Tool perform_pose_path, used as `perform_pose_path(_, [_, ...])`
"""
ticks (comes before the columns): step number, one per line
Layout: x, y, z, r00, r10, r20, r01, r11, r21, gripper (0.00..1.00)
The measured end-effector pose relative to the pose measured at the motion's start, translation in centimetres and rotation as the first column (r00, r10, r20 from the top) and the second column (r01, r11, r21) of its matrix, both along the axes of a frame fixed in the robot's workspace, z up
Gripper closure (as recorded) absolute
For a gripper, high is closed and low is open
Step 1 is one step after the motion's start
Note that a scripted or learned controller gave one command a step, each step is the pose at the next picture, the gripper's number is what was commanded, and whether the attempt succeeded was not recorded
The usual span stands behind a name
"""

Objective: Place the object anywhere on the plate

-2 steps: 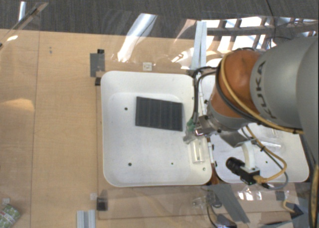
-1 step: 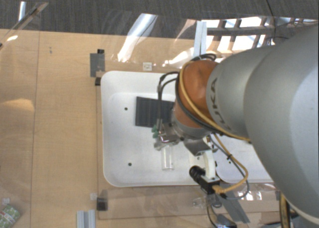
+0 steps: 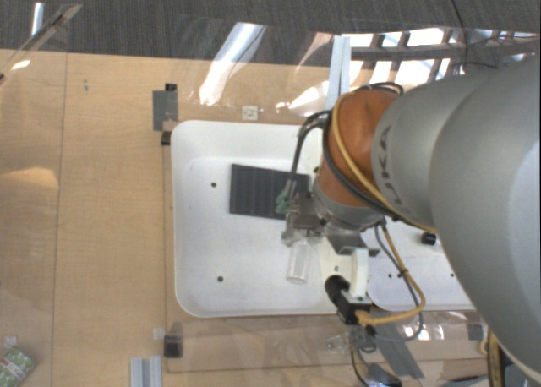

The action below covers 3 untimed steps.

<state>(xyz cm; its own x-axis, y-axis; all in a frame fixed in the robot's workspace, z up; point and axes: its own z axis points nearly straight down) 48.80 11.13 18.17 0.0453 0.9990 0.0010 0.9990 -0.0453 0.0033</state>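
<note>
Presently my gripper, its state impossible to judge, hangs beside the dark plate; releasing here risks missing it.

From my station, the left bin sits on the desk. A flat plate lies in the bin's rear half, towards its middle. The arm reaches in from the right, above the bin's right part, its gripper hanging just in front of the plate's right end. A bracket stands on the desk by the bin's rear left corner.
</note>
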Motion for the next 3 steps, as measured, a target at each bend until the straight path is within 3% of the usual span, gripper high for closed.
perform_pose_path(1, [1.8,-2.2,3.2,0.896,-0.445,-0.002,0.445,0.896,0.000,1.00])
perform_pose_path(2, [0.1,5.5,-3.0,0.812,-0.584,-0.005,0.584,0.812,-0.001,1.00])
perform_pose_path(3, [0.0,4.5,3.3,0.800,-0.599,-0.002,0.599,0.800,0.002,1.00])
